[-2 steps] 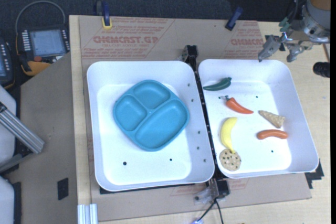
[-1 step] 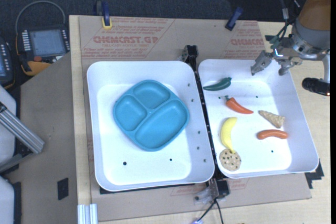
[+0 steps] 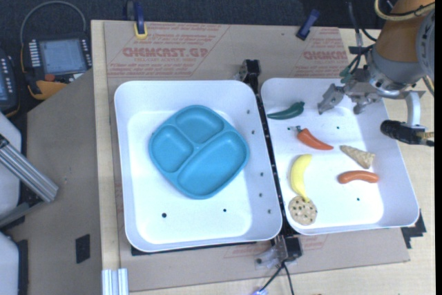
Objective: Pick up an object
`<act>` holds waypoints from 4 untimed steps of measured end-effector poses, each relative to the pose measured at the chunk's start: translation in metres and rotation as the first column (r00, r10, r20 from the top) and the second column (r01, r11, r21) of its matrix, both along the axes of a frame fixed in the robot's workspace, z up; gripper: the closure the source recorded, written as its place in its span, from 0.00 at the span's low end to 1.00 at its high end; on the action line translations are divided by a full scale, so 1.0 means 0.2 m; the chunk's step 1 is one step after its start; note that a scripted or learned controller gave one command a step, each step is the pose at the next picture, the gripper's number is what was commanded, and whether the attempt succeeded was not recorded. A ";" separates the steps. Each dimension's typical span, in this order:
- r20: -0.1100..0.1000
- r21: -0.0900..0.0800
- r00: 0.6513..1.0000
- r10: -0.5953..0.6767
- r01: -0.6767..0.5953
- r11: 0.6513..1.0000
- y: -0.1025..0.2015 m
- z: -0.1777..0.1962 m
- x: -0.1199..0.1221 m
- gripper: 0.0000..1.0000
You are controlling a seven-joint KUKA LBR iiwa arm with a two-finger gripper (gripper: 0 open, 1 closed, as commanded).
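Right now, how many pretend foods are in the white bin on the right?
6. Green pepper at the far left, red pepper below it, banana and cookie nearer, wedge and sausage toward the right. The arm could hide more.

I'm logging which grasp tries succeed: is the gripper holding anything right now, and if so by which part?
Nothing is held. The gripper hangs open above the right bin, with no item between its fingers.

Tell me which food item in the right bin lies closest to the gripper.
The green pepper, at the bin's upper left, lies closest to the gripper. The red pepper, cracker wedge, sausage, banana and cookie lie farther down.
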State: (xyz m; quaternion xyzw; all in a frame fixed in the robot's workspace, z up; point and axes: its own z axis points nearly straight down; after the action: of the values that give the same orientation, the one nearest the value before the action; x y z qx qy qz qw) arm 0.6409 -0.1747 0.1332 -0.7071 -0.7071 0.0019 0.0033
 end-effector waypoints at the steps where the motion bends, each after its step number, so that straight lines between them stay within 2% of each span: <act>1: 0.001 -0.001 1.000 0.001 -0.001 1.000 0.00 -0.26 -0.01 0.00; 2: 0.009 -0.003 1.000 0.001 0.000 1.000 0.00 -0.19 0.01 1.00; 3: 0.015 -0.004 1.000 0.001 -0.001 1.000 0.00 0.14 0.02 1.00; 4: 0.015 -0.005 1.000 0.001 0.000 1.000 -0.03 0.37 0.03 1.00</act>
State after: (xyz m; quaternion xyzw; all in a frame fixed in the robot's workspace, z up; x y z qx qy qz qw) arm 0.6473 -0.1805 0.2069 -0.7069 -0.7073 -0.0017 -0.0038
